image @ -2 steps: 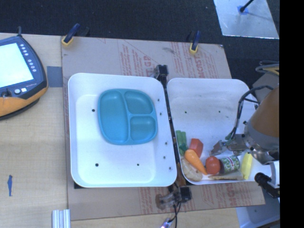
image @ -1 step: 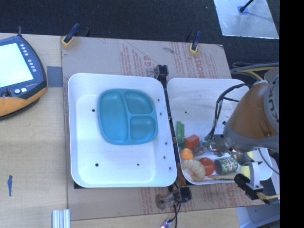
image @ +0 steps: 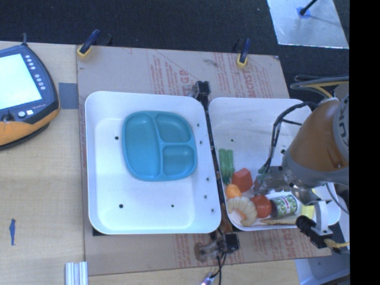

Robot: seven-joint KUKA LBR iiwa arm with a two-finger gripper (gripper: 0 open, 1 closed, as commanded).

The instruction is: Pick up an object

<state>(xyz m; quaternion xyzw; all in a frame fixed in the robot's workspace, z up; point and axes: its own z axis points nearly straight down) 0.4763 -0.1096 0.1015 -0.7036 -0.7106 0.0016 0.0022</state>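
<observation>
Seen from the fixed overhead camera, a grey KUKA arm with an orange band reaches in from the right over the right-hand shallow white bin point(image: 249, 108), its gripper point(image: 264, 186) low among a cluster of toy food in the bin's near-left corner. The wrist hides the claw, so whether it is apart, together or clamped on anything cannot be told.

Crowded there are a red plastic block point(image: 242, 179), a green ridged stick point(image: 225, 164), an orange ball point(image: 233, 190), a pale shrimp-like piece point(image: 242, 209), a round red tomato-like piece point(image: 262, 206) and a small green-labelled bottle point(image: 284, 205). The left-hand white bin point(image: 98, 159) holds a blue divided plastic plate point(image: 159, 145).

The red block, just beside the gripper, looks light, stiff and smooth; its flat opposite faces seem the safest hold, though close neighbours may get nudged.
</observation>
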